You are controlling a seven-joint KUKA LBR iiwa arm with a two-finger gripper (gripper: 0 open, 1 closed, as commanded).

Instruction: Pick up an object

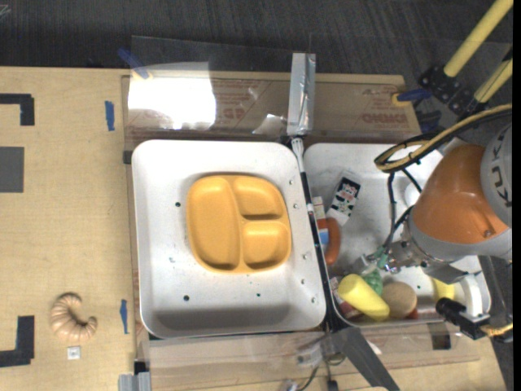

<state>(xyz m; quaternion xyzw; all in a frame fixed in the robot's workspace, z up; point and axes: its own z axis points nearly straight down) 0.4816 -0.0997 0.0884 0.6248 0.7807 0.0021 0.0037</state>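
A divided tray (238, 221) lies in the left bin (155, 218). In the right bin (370, 173), a banana (363, 296) and a round object (399, 296) lie side by side at the near wall, a small card (346, 197) farther back.

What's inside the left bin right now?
The left bin holds one yellow divided tray, lying flat near its middle, its compartments bare. Whatever lies beneath the tray is covered. The other objects, like the banana, sit in the right bin.
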